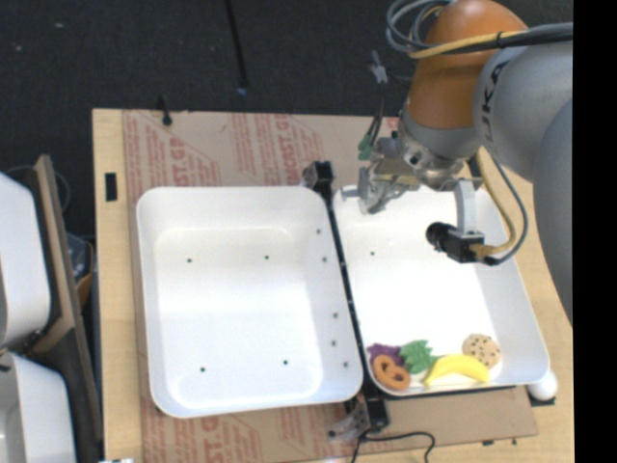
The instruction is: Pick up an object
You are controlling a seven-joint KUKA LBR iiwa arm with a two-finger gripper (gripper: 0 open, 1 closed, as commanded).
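Curved yellow banana [457, 370], round speckled cookie [481, 350], knotted pretzel [390, 373] clustered along right bin's [415, 287] near edge, metal hand [378, 199] hovered at far rim, finger state unclear.

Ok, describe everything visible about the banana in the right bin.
The banana is a small yellow curved piece, smooth and toy-like, probably plastic. It lies flat on the floor of the right bin, near the front wall, its ends turned up. Its left end meets the green leafy piece, and the cookie sits right against its upper right side. The pincer is far off, at the bin's back edge.
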